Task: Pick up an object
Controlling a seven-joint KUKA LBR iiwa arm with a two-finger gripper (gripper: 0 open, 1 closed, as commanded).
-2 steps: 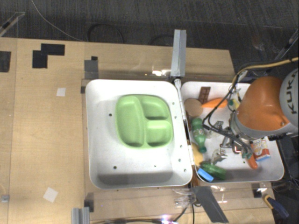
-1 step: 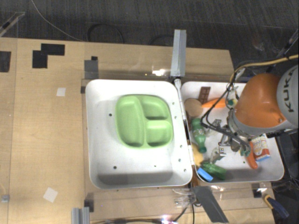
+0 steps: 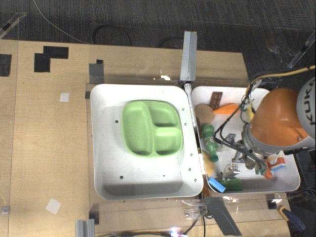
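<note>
The arm with its orange band reaches into the right bin from the right. My gripper hangs low over the bin's front part, just above a dark green piece and a blue piece. A green bottle lies along the bin's left side. Near the back lie a tan round object, an orange carrot-like piece and a brown block. Small orange and white items lie under the wrist.
The left bin holds a light green divided tray. A metal divider post stands between the bins at the back. Cables loop around the wrist. The wooden bench spreads to the left.
</note>
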